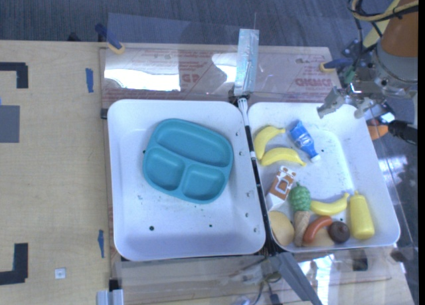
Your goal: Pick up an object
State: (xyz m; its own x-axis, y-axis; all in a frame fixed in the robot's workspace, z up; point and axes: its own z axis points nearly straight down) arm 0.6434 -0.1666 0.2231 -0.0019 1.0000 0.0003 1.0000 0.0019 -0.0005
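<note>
From my feed, the gripper point(346, 103) is hanging over the far right corner of the right bin point(378, 184), and its two fingers are spread apart with nothing between them. So nothing is picked yet.

All the candidates are in that right bin. Two yellow bananas point(273, 145) lie near its far left side, one curved above the other, close to the divider edge. Just beside them toward the middle is a small blue packet point(303, 140) with a white label, tilted. Further toward the near edge there's an orange and white carton point(281, 185), then a green bumpy thing point(300, 198) sitting on a tan cone shape. A third banana point(330, 205) lies beside a yellow bottle point(360, 215) at the near right corner. Along the near edge there's a pale yellow round fruit point(281, 227), a red-orange sausage-looking piece point(316, 229) and a dark brown ball point(339, 231), all packed touching each other.

The left bin point(126, 184) holds a blue divided plate point(188, 159) with three compartments, roughly central.

Hard to read: the pile at the near edge overlaps, so I can't tell exactly where one piece ends. The arm is cut off at the right edge, only the orange band point(403, 38) and some cabling show.
</note>
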